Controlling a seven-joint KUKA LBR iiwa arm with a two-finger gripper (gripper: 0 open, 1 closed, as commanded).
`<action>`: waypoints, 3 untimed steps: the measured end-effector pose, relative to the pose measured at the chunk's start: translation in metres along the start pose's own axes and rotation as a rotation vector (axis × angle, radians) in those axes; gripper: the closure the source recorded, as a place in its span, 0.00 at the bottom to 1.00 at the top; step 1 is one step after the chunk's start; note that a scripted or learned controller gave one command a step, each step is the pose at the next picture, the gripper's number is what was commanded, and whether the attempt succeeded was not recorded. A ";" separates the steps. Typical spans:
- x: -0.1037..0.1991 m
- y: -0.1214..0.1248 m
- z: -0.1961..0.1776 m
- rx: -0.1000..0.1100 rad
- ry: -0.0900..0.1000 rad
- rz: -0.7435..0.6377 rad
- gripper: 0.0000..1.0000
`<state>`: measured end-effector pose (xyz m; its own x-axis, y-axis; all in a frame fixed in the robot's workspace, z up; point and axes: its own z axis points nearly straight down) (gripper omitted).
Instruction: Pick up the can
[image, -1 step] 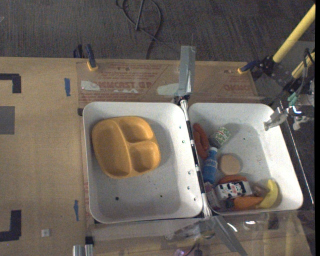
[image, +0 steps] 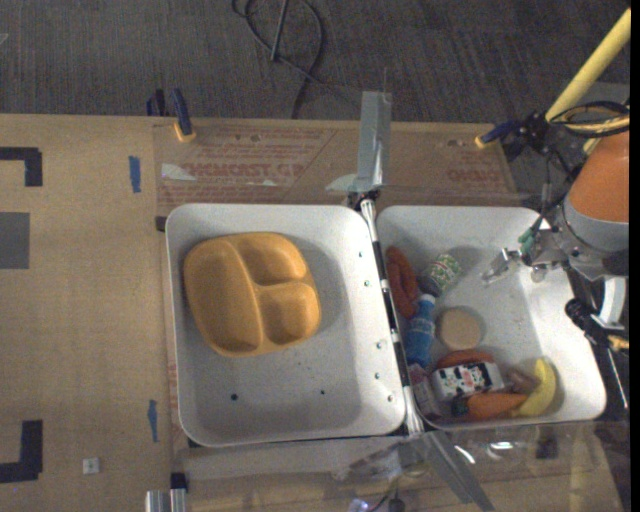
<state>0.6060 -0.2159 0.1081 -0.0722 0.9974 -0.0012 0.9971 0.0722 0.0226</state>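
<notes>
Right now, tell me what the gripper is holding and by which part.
Nothing seen held: the gripper hangs above the right bin, apart from the can.

a: where is the can (image: 441, 272)?
b: it is in the right bin (image: 470, 225), in the far left part, near the wall between the two bins.
a: how does it look?
b: it is a small can with a green and white patterned label and a pale end. it rests on the white floor of the bin, tilted, i think on its side.
</notes>
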 end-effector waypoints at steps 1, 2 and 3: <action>0.048 0.065 0.023 0.020 -0.004 0.359 0.00; 0.094 0.065 0.023 0.033 -0.013 0.671 0.00; 0.097 0.068 0.011 0.022 -0.009 0.666 1.00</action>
<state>0.6675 -0.1145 0.0982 0.5599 0.8286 -0.0026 0.8286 -0.5599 0.0008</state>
